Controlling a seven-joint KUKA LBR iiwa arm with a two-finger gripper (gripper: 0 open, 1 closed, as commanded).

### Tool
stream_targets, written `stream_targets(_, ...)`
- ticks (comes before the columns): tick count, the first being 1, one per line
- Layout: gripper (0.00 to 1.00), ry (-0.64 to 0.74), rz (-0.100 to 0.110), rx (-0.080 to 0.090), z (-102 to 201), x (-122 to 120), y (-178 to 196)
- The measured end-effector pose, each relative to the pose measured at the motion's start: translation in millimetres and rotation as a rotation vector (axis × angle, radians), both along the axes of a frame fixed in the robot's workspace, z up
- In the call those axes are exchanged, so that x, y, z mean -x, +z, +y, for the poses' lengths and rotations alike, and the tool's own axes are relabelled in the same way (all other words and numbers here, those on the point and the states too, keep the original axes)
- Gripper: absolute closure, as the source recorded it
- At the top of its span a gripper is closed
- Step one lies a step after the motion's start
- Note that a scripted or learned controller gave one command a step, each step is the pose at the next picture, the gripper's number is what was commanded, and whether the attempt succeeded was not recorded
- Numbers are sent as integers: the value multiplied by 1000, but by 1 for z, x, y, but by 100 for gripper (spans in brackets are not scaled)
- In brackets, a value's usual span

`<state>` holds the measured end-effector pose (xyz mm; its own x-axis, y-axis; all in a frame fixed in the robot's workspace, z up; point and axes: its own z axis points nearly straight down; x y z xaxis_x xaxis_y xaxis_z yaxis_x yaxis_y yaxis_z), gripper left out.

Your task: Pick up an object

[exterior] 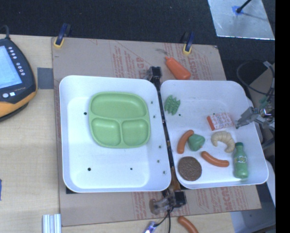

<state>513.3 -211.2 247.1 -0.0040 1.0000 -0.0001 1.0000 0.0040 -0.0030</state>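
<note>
Pincer point(241, 123) hangs at the right bin's point(203, 89) edge, can't tell its state; red packet point(219, 121) just left, croissant point(224, 140) below-left, probably lining up.

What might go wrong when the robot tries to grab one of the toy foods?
1. The gripper sits at the right bin's edge, near the small red and white box, which lies flat, so it may slip away.
2. The croissant, green bottle and sausage lie close together, so reaching for one may bump another.
</note>
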Motion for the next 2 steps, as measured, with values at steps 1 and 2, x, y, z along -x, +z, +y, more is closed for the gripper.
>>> stream_targets(1,0,2,2,1,16,-93,-68)
stream_targets(2,0,2,2,0,116,-105,-156)
